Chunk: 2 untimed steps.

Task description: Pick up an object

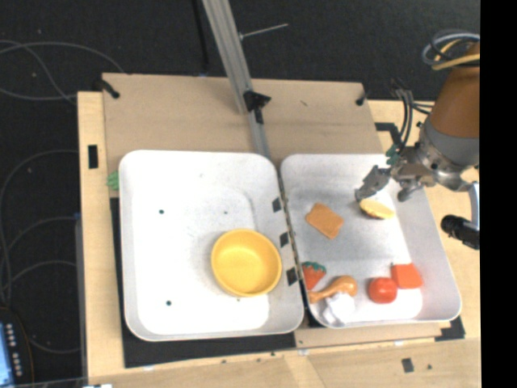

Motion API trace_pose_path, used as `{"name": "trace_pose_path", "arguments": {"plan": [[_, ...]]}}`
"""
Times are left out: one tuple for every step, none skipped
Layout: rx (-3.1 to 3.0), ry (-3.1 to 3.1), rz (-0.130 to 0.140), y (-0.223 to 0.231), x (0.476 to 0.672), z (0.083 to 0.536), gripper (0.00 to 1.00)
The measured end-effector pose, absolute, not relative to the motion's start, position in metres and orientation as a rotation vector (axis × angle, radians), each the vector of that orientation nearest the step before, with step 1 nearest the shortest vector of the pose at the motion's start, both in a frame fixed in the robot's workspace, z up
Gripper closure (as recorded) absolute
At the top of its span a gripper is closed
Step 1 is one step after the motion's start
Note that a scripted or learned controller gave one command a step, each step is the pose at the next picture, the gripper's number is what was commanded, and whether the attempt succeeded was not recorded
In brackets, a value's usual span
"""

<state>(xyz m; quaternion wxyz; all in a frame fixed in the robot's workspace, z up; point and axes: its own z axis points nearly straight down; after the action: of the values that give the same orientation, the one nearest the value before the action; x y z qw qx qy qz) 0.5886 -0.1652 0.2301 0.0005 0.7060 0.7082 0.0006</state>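
Note:
My gripper point(387, 187) hangs over the back right part of the right bin point(355, 168), open, with its two grey fingers spread apart. A pale yellow wedge-shaped piece point(376, 209) lies on the bin floor just in front of the fingertips; nothing sits between them. A tan square slab point(324, 220) rests to the left of the wedge. Along the bin's front lie a red and green piece point(313, 275), an orange curved piece point(336, 286), a white piece point(340, 306), a red ball point(382, 290) and an orange block point(407, 276).
A yellow bowl point(245, 262) stands in the left bin point(178, 192) near its front right. A slanted metal post point(234, 55) rises behind the bins. The arm's orange band point(457, 103) is at the right.

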Motion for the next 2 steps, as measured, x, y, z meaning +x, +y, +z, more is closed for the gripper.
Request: {"name": "trace_pose_path", "arguments": {"plan": [[2.218, 2.224, 0.002, -0.165, 0.589, 0.23, 0.0], [2.222, 2.22, -0.006, -0.172, 0.594, 0.185, 0.0]]}}
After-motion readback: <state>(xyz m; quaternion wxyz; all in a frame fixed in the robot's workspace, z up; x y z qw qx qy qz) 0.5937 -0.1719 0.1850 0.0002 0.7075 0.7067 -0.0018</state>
